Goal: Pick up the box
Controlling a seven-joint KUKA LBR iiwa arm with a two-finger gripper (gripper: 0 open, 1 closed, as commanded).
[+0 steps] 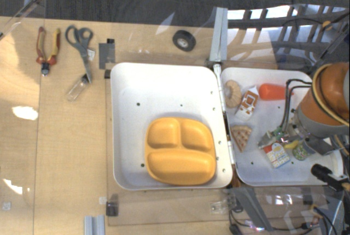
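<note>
Yellow and glossy, the three-part tray (180, 150) sits low in the left bin (126, 86), closest to where I'm standing.

Over in the right bin (246, 171), the box (249, 103), a small white carton with red-orange printing, lies flat in the upper left part, just beside the bin's left wall. Its long axis runs on a slant, from upper right down to lower left. A pale round lump (233, 92) almost touches it on the left, and an orange piece (272, 91) lies just past its upper right corner. Below it, apart from it, there's a brownish wedge (241, 136).

The gripper (280, 139) is down low in the same bin, over a little heap near the right side: a flat printed packet (278, 157), something green (299, 153), a bit of red. From here I can't tell if it's released or clenched, or if it has anything at all; the wrist and cables get in the way.

What matters for the pick, I'd say, is that the box lies up and to the left of the gripper, toward the bin's far left corner, with clear floor between them. The gripper would need to turn to close across the box's short side, and the wall and the round lump leave little room on that side.

Out on the bench (54, 146) past the bins lie pliers (45, 49), scissors (82, 45) and a roll of tape (184, 40).
</note>
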